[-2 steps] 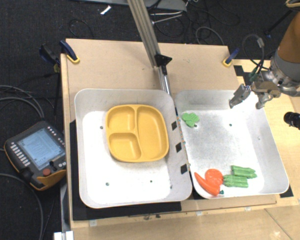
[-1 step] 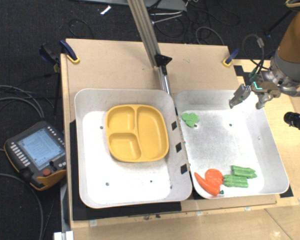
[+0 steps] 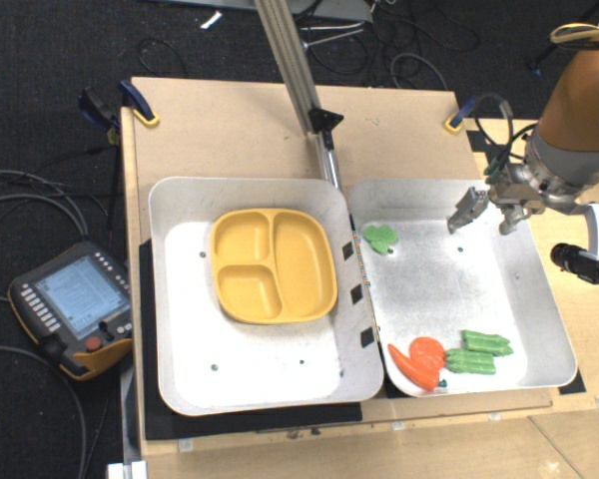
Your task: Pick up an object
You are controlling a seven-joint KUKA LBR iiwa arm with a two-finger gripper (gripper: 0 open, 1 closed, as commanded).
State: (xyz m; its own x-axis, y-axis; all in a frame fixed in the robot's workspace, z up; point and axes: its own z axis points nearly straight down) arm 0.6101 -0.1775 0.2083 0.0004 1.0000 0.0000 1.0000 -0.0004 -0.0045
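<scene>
Red plastic tomato (image 3: 426, 352) at five o'clock lies untouched; spread, unladen claw (image 3: 489, 210) hovers at two o'clock, nothing picked yet.

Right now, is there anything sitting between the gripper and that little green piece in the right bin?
Nothing visible does. The gripper hovers over the far side of the right bin, and bare bin floor lies between it and the small green piece. The red and orange toys and green pods lie at the near edge.

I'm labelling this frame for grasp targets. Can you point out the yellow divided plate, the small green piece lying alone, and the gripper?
yellow divided plate (image 3: 242, 290): camera view, floor of its lower-left compartment.
small green piece (image 3: 380, 238): camera view, its middle.
gripper (image 3: 487, 216): camera view, midway between its fingertips.
</scene>
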